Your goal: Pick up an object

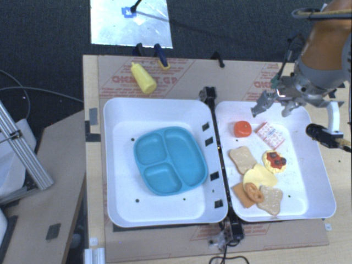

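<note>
**A:** Where does the gripper point(273, 105) sit?

**B:** Over the back edge of the right bin point(319, 180), fingers spread, nothing between them. It hangs above the clutter — looks like a pre-grasp hover, not a grasp.

**A:** Candidates?

**B:** All in the right bin. The orange tomato point(242, 128) and the red-and-white packet point(270, 135) lie nearest, just below the fingers. Further forward: a bread slice point(242, 159), a small pizza piece point(275, 161), and a yellow cheese slice point(259, 177) with a pretzel point(253, 191) on it.

**A:** Left bin point(126, 202)?

**B:** It holds a blue divided tray point(170, 159) — well apart from the arm. Likely target is the tomato or the packet.
</note>
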Controlling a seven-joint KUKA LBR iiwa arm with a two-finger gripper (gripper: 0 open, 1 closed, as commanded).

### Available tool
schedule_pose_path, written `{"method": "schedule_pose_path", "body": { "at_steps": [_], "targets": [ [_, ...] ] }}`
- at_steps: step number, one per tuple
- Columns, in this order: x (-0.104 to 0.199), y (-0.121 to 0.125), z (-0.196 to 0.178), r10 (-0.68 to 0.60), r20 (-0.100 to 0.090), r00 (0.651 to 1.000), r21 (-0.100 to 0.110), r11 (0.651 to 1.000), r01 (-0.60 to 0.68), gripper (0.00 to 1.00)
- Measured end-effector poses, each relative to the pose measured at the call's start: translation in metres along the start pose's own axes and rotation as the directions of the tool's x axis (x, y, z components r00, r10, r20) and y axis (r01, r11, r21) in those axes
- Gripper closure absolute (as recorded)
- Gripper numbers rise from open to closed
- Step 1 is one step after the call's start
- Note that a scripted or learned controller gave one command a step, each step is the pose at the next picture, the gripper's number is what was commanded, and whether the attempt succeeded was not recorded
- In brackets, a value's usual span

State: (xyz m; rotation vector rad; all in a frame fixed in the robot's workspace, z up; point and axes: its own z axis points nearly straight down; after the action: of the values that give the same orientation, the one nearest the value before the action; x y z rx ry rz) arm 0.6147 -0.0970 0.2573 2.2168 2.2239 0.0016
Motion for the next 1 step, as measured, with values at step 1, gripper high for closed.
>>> {"method": "schedule_pose_path", "body": {
  "at_steps": [1],
  "targets": [
    [-0.0146, -0.0534, 0.1785, 0.006, -0.002, 1.000, 0.003, 1.000, -0.006, 0.00]
  ]
}}
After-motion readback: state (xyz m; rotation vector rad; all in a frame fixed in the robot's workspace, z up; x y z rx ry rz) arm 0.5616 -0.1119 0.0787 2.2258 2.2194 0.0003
